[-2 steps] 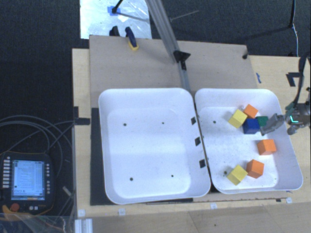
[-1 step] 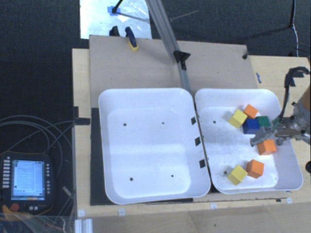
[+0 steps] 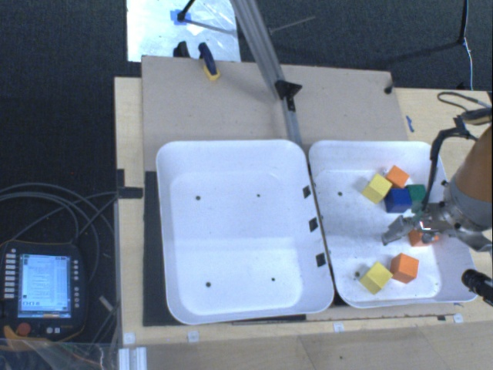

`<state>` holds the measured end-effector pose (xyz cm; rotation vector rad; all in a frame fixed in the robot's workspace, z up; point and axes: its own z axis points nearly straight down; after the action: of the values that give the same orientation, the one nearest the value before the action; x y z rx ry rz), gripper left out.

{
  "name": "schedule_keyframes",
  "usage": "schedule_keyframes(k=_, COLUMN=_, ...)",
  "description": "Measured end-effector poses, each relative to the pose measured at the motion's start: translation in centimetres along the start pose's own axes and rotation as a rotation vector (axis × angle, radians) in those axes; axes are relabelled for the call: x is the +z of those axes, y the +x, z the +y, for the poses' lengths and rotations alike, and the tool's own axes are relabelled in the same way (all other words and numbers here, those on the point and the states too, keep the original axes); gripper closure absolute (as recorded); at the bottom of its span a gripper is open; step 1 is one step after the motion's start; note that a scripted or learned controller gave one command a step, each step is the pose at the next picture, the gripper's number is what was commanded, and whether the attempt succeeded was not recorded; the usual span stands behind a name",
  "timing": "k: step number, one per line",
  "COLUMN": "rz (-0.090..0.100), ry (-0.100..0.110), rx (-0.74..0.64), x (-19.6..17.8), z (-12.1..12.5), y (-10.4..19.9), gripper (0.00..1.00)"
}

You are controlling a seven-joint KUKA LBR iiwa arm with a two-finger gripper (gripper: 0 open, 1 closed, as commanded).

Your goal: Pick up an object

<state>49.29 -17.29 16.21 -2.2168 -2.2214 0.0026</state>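
Yellow block (image 3: 376, 277) and orange block (image 3: 404, 267) lie at the right bin's (image 3: 339, 206) near edge, touching.

The gripper (image 3: 406, 230) reaches into the right bin from the right, its fingers spread apart and grasping nothing; a small orange piece (image 3: 418, 239) lies just beside them, partly hidden. Beyond, well clear of the jaws, cluster another yellow cube (image 3: 377, 188), an orange cube (image 3: 397, 176), a blue cube (image 3: 397, 199) and a green one (image 3: 417, 193).
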Motion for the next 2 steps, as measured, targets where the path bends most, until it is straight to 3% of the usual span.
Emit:
schedule_keyframes(k=1, rz=0.0, ry=0.0, rx=0.0, x=5.2, z=0.0, y=0.0, gripper=0.0)
schedule_keyframes(k=2, rz=-0.002, ry=-0.007, rx=-0.002, x=3.9, z=0.2, y=0.0, gripper=1.0)
